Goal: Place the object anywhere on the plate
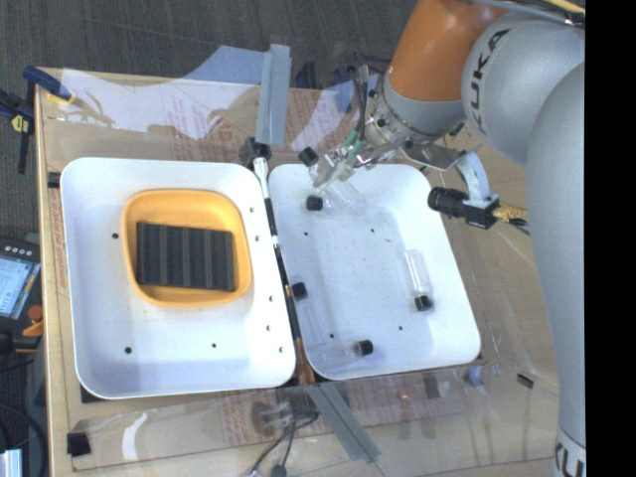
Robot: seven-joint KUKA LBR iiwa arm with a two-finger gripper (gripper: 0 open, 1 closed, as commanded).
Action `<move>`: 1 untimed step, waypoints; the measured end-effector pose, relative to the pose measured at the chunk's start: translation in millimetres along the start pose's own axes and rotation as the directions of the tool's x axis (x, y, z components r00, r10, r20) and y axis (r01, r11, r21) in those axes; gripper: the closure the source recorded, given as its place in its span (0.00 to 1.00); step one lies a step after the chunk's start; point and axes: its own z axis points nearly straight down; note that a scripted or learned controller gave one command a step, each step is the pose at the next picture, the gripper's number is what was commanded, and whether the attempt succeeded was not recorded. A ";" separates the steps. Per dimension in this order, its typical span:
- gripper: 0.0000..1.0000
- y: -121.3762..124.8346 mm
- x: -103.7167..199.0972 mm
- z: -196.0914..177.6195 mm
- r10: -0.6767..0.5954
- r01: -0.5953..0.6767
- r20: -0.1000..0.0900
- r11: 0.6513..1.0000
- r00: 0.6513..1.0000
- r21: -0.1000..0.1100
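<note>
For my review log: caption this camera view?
Gripper hovers over right bin; yellow plate waits in left bin.

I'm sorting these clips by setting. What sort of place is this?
Probably a robotics lab bench: a KUKA arm reaches over two white bins, one holding a yellow plate, with loose cables around.

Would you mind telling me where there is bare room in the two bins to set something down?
Left bin: white floor rings the yellow plate, widest along the near edge. Right bin: its middle is open, between the clear vial on the right and the small vial near the front. Its far edge is crowded by the gripper.
</note>
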 end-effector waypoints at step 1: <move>0.00 0.0 0.0 -0.1 0.000 0.000 0.000 1.000 1.000 0.000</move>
